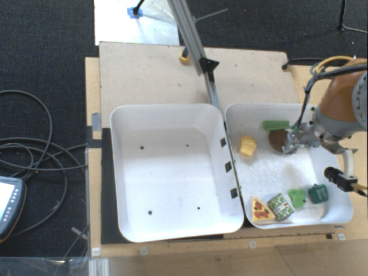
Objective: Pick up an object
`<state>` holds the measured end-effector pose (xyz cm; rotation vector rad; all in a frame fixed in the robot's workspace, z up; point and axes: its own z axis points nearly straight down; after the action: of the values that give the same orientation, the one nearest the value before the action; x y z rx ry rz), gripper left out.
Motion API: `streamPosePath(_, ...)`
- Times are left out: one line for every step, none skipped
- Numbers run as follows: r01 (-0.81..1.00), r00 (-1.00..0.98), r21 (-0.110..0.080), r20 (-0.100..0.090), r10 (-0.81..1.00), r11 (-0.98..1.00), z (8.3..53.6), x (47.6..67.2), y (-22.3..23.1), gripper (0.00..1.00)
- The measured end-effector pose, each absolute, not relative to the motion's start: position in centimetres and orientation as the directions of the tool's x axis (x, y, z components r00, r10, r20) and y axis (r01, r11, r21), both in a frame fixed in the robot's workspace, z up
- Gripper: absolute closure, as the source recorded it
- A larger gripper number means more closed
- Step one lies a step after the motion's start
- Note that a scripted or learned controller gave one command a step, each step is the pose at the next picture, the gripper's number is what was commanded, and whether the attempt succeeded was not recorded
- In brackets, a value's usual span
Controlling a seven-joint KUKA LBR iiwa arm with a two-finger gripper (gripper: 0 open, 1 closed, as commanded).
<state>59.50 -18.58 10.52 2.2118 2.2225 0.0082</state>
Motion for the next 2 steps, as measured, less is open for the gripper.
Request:
streamPosePath(1.0,-0.001,0.006,-0.002,1.0,0.001,15.5,58.9,-19.2,1.0)
streamPosePath(1.0,-0.004,0.006,-0.002,1.0,0.004,19.8,59.0,-19.1,1.0)
